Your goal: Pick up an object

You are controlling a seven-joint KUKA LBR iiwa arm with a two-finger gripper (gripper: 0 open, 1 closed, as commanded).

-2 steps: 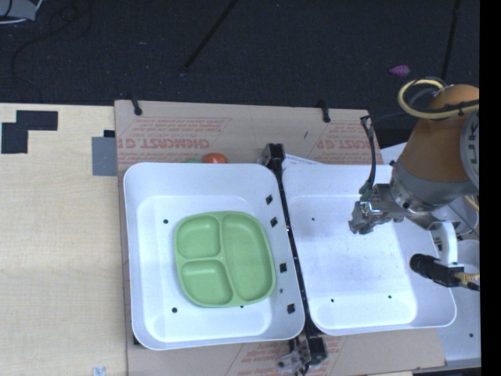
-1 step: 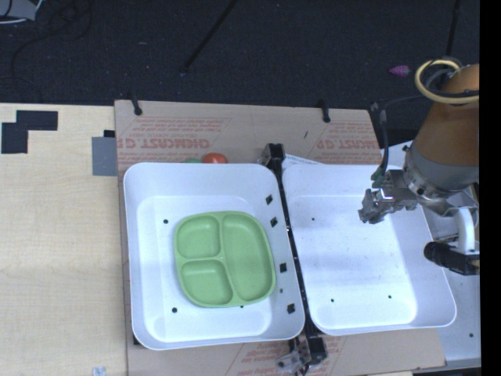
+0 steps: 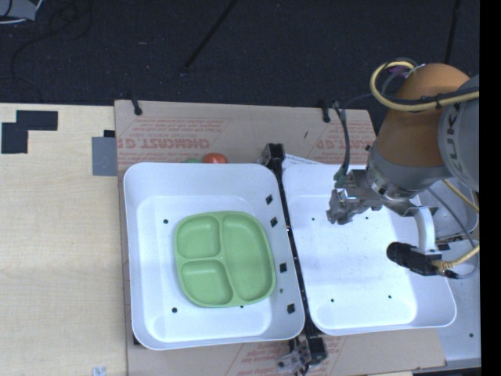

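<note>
Pincer [image 3: 342,210] hangs over right bin [image 3: 376,304], grip state unclear. Green divided plate [image 3: 224,258] sits in left bin [image 3: 149,210]: flat, likely to slip a grasp.

Green divided plate [image 3: 225,258] flat in left bin [image 3: 145,210]

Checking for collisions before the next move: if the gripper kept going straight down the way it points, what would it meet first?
Probably the bare floor of the right bin beneath the gripper; depth is hard to judge.
</note>
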